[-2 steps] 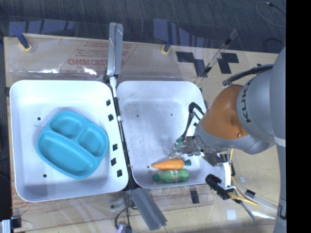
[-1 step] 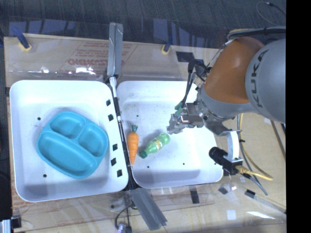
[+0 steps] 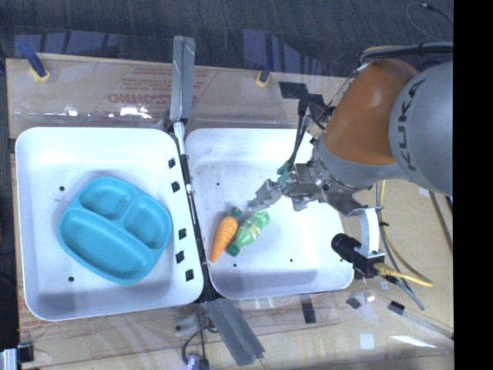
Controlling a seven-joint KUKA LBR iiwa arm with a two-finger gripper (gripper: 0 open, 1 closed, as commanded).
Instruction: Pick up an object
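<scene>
The arm point(image 3: 400, 129) is cut off at the right side of the view, so its upper links and base cannot be seen. Its bulk covers the right rim and far right corner of the right bin point(image 3: 254, 280). The end effector point(image 3: 262, 197) is small and blurred — its fingertips merge with the green object point(image 3: 250, 230) below, and whether they touch it cannot be told. That green object is too blurred to identify; its near end is partly hidden by the orange carrot point(image 3: 223, 237). Print on the desk point(image 3: 139, 91) behind the left bin point(image 3: 38, 284) is unreadable — too faint.
</scene>
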